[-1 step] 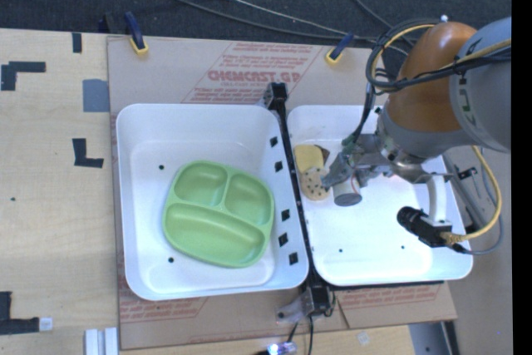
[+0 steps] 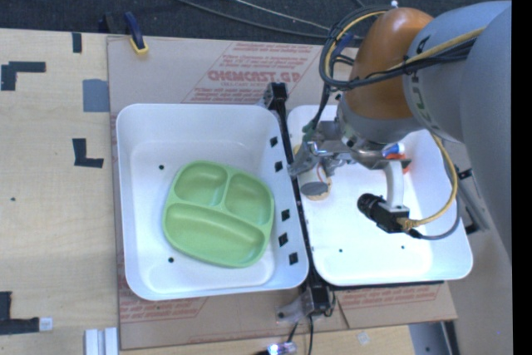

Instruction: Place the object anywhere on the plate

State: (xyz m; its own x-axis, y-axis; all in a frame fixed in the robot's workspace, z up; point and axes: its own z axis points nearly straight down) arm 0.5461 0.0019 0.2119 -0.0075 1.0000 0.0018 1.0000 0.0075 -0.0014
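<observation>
1. The gripper (image 2: pixel 320 170) is hanging low over the left part of the right bin (image 2: pixel 416 258), close beside the divider where the two bins meet; the grey arm (image 2: pixel 465 71) with its orange band (image 2: pixel 386 62) is reaching in from the right and covering much of that bin's far half

2. The object (image 2: pixel 315 189), a small rounded piece, tan with a greyish face, is lying on the right bin's floor directly under the fingertips, at the side nearest the plate; whether the fingers are standing apart, closed together or clamped on the object cannot be told, since the metal parts and the object are overlapping; contact is likewise not resolvable

3. The plate (image 2: pixel 219 214), pale green with three compartments, is lying flat in the left bin (image 2: pixel 141 137), its long axis running from upper left to lower right; it is sitting to the left of the gripper and slightly nearer the camera, across the divider

4. Judged relation governing the coming move: the object is appearing compact, with no clear long axis, so finger orientation is mattering little; the transfer is calling for a lift clear of both bin walls and a short leftward carry

5. A black cylindrical fitting (image 2: pixel 378 212) on a yellow cable (image 2: pixel 440 220) is hanging over the right bin, near the object but apart from it
</observation>
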